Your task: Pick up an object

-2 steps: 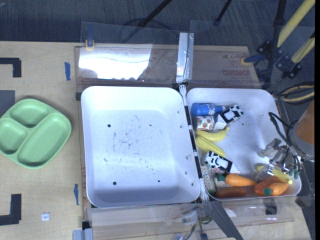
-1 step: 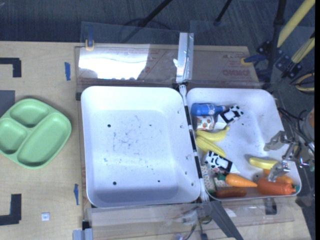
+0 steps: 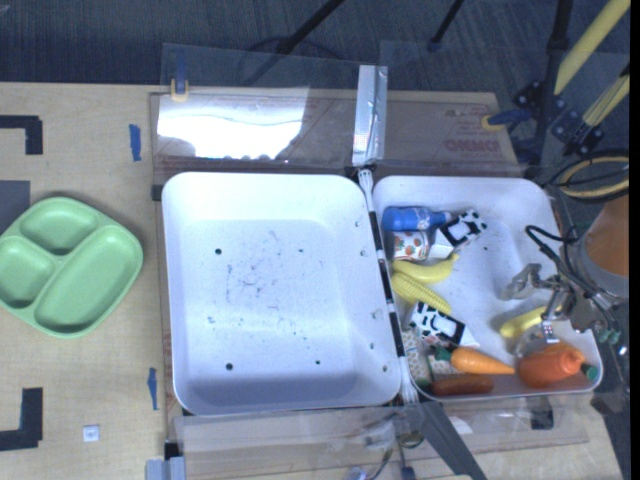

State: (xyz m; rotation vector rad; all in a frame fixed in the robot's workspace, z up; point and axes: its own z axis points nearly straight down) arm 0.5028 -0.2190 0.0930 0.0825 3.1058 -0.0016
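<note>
Nearest me, along the near wall of the right bin (image 3: 480, 190), I saw a dark red piece (image 3: 462, 386), an orange carrot (image 3: 482, 362) just above it, and an orange bottle-like toy with a green cap (image 3: 556, 366) at the near right corner. Black-and-white patterned item (image 3: 438, 322) sat just left of the carrot. Farther in: a corn cob (image 3: 418, 290), a banana (image 3: 430, 268) touching it, then a blue can (image 3: 410, 218) and another black-and-white piece (image 3: 462, 228) near the far wall. Small yellow object (image 3: 520, 324) lay right of centre in that bin, just beside my hand (image 3: 545, 303). That hand sat low over the right side of the right bin, metal fingers (image 3: 520, 283) pointing left; I could not tell if it was clenched or released, and I saw nothing between the fingers. Left bin (image 3: 265, 193) showed only scuffs and dark dots. Green divided plate (image 3: 66, 264) rested on the desk (image 3: 90, 388), well left of both bins.
</note>
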